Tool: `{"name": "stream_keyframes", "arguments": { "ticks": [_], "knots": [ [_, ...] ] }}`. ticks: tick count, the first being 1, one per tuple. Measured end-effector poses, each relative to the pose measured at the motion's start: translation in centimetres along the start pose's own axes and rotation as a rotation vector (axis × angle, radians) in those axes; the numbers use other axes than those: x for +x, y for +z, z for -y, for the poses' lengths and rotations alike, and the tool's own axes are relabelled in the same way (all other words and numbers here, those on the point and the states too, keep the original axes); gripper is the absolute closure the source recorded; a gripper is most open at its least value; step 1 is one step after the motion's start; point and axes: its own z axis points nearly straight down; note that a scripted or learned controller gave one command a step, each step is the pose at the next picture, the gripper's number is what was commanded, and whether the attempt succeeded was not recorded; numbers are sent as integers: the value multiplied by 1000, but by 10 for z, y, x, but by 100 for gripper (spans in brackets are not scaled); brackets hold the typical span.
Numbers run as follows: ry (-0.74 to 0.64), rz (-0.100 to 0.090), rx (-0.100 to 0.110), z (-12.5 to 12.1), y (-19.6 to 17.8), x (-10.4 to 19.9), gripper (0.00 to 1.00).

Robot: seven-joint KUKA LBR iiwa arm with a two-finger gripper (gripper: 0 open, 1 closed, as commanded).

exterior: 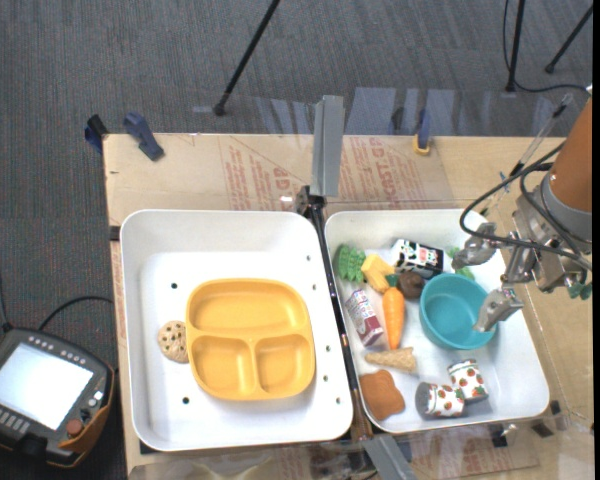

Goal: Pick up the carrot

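The orange carrot (393,315) lies in the right bin (525,368), pointing toward the front, between a small can (364,315) and a teal bowl (457,311). My gripper (486,281) hangs over the right side of that bin, by the bowl's right rim, well to the right of the carrot. Its two fingers stand apart with nothing between them, so it is open.
The right bin also holds a green toy (350,261), a yellow block (378,272), a cow-print carton (418,257), a cone (391,359), a brown piece (383,395) and strawberry-print cans (454,390). The left bin (150,248) bears a yellow divided plate (250,338) and a cookie (173,341).
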Motion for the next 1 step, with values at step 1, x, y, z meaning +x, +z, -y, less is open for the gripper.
{"name": "stream_keyframes", "arguments": {
  "ticks": [1],
  "knots": [
    [55,-15,-4,-60,143,-16,0]
  ]
}}
